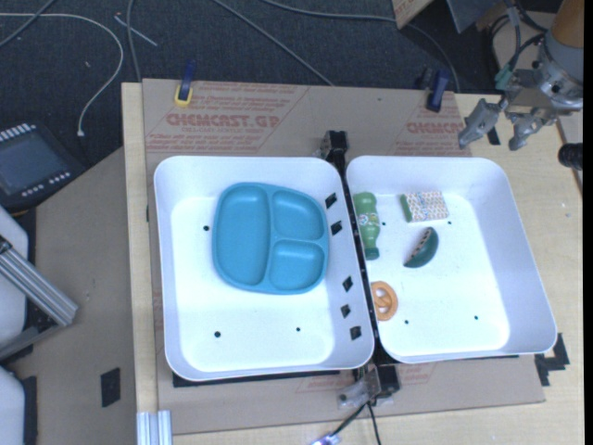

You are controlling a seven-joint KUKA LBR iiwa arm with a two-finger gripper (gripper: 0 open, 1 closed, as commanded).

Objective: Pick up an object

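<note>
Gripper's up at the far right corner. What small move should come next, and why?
Probably swing the gripper in over the right bin, toward the sponge: the gripper hangs open outside the far rim, holding nothing, and the sponge lies nearest.

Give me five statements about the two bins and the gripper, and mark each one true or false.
1. The blue tray lies in the left bin. True.
2. The green bottle lies in the right bin, near the divider. True.
3. The gripper holds the pretzel. False: its open fingers hold nothing, beyond the right bin's far corner; the pretzel lies in that bin.
4. The watermelon slice lies on the tray. False: it lies in the right bin.
5. The patterned box lies in the left bin. False: right bin.
</note>
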